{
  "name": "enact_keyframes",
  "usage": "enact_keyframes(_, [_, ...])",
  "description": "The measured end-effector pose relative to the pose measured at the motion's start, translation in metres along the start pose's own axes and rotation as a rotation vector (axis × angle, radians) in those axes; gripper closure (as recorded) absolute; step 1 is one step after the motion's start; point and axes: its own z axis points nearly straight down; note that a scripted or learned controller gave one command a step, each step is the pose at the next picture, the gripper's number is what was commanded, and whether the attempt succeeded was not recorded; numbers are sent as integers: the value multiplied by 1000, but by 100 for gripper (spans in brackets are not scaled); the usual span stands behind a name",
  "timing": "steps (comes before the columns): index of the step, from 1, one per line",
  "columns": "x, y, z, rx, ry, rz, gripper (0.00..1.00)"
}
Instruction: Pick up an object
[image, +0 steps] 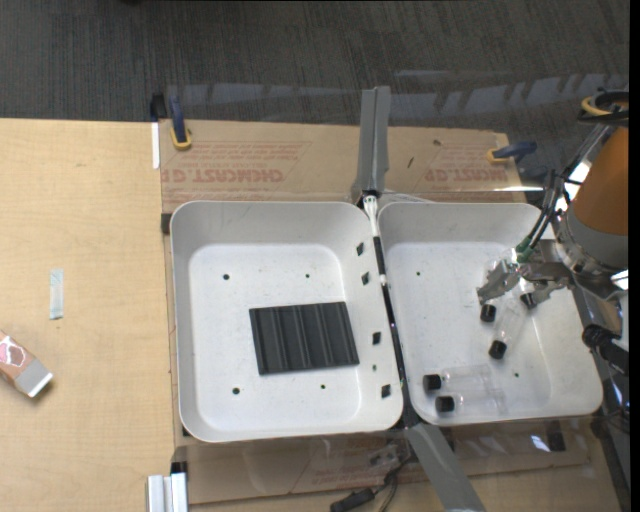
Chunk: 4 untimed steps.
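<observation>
White bins (190, 300), black ridged block (303, 337)

ribbed mat (303, 337) in left bin (195, 240), end effector (508, 283) over right bin (460, 225)

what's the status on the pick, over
Gripper low over right bin, nothing seen between fingers. Clear items with black caps lie near front of bin. Dark ribbed block in left bin.
</observation>
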Motion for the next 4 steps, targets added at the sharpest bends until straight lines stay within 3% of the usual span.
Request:
enact_keyframes(1, [-65, 14, 110, -2, 0, -141, 0])
enact_keyframes(2, [-4, 26, 110, -2, 0, -173, 0])
enact_keyframes(3, [-5, 26, 101, -2, 0, -170, 100])
enact_keyframes(4, [-5, 26, 101, -2, 0, -170, 0])
